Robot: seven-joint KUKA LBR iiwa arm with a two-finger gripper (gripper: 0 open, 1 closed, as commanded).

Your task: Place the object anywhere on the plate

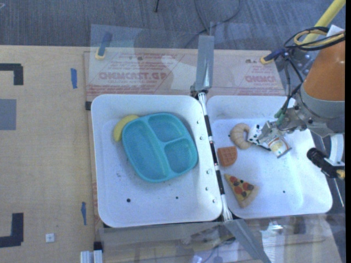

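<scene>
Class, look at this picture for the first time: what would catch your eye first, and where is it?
The blue divided plate stands out most, lying in the left bin with a yellow banana peeking from under its upper-left edge. In the right bin, the gripper hangs beside a croissant, with a waffle and pizza slice below.

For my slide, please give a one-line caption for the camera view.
Gripper low in the right bin beside a croissant; blue plate waits in the left bin.
</scene>
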